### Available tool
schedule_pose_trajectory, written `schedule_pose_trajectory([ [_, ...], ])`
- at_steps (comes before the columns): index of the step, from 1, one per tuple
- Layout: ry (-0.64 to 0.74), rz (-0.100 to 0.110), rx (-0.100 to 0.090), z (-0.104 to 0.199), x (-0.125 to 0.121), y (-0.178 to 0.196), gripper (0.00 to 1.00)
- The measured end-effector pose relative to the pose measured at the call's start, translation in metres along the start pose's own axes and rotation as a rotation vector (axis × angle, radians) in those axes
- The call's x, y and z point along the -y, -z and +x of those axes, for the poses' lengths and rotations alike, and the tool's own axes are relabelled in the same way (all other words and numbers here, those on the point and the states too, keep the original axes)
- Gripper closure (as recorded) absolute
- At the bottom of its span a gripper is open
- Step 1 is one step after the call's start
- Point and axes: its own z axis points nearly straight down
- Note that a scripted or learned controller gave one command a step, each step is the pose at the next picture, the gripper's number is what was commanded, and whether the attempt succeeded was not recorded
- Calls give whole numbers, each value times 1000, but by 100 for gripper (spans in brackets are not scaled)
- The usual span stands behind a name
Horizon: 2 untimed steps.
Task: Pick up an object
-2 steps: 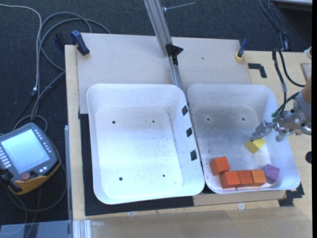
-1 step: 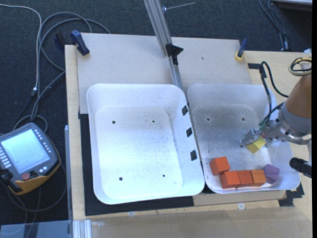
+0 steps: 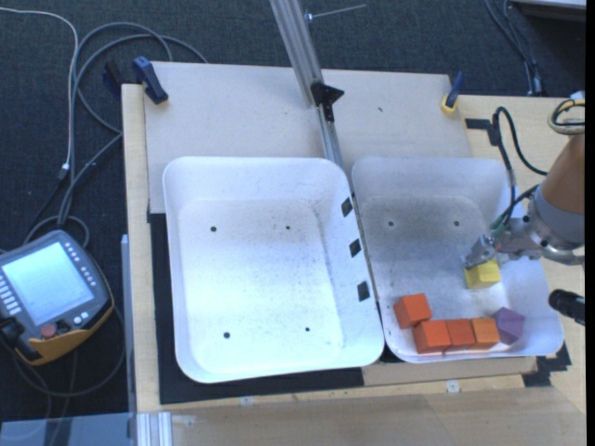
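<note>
Yellow block [image 3: 482,274] sits in the right bin [image 3: 409,193], near its right wall, directly under the gripper [image 3: 487,254], which reaches in from the right. The tip is right over or at the top of the block; contact can't be confirmed from this angle, and the block looks to be resting on the bin floor, slightly tilted. How far the tip is open is too small and blurred to read, so I can't say whether it has hold of anything. My read: this is the descend/grasp step on the yellow block, not yet a lift. Next move calls for a firm close squarely across the block, then a straight vertical pull; the tilt means it could squirt out or pivot if caught on a corner. The wall just beside it leaves little room for the far side of the tool. Count in the right bin: one yellow block, four orange blocks, one purple block [image 3: 509,322]. One orange block [image 3: 411,309] lies alone, just above a row of three [image 3: 456,334] along the near rim, with the purple one at the row's right end. All are clear of the yellow, so no clutter at the grasp. Left bin [image 3: 260,268]: bare white floor with dark specks.
</note>
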Motion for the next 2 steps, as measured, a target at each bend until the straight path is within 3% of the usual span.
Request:
schedule_pose_trajectory([
  [1, 8, 4, -5, 106, -16, -11, 100],
  [2, 9, -10, -1, 191, -74, 94, 100],
])
